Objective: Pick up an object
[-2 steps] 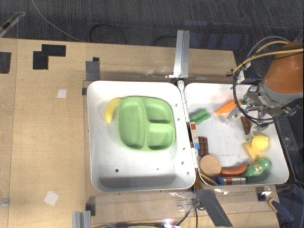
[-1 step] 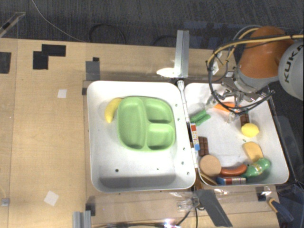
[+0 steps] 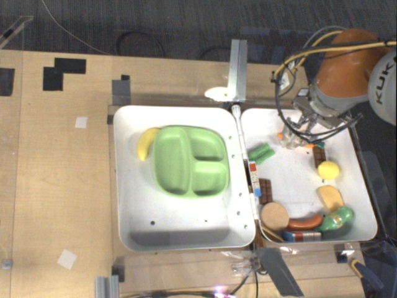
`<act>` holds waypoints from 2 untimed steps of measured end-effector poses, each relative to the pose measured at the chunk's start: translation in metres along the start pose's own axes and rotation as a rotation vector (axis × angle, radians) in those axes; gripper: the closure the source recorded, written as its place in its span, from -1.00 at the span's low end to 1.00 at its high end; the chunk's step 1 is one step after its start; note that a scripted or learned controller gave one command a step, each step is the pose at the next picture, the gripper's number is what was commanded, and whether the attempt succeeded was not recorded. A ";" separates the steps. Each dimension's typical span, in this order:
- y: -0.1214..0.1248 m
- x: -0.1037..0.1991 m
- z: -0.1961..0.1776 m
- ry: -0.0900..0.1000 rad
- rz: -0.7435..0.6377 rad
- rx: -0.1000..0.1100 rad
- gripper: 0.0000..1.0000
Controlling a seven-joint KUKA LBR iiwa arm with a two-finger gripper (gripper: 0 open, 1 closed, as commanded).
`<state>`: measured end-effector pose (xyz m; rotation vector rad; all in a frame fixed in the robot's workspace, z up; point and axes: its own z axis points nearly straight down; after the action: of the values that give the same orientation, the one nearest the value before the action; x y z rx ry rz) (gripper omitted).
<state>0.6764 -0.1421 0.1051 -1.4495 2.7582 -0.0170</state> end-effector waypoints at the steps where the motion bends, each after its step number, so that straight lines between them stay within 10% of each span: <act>1: -0.033 0.051 -0.074 0.010 -0.060 -0.003 1.00; 2: -0.029 0.048 -0.069 0.009 -0.064 -0.012 -1.00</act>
<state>0.6716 -0.1984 0.1743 -1.5441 2.7228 -0.0089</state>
